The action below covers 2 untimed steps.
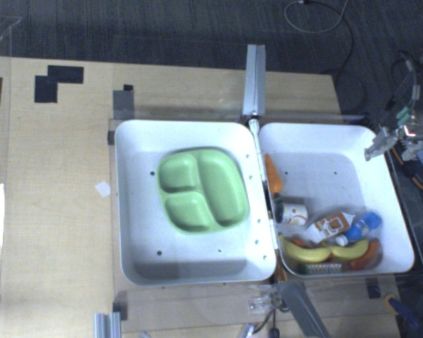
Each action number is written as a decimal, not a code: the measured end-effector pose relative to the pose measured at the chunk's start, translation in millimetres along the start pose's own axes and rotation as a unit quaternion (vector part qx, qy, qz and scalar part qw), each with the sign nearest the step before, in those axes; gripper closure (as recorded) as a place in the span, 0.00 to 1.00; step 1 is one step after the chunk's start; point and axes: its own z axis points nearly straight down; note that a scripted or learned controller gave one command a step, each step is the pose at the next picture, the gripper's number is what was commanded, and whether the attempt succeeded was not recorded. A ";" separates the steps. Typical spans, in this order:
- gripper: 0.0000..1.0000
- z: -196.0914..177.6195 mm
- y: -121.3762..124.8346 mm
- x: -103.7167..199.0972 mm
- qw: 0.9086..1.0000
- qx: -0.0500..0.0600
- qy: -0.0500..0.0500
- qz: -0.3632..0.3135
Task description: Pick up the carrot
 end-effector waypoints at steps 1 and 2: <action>0.00 36.4 55.4 0.0 1.000 0.000 -0.001 -0.012; 0.00 92.7 95.9 46.0 0.999 0.000 0.000 0.040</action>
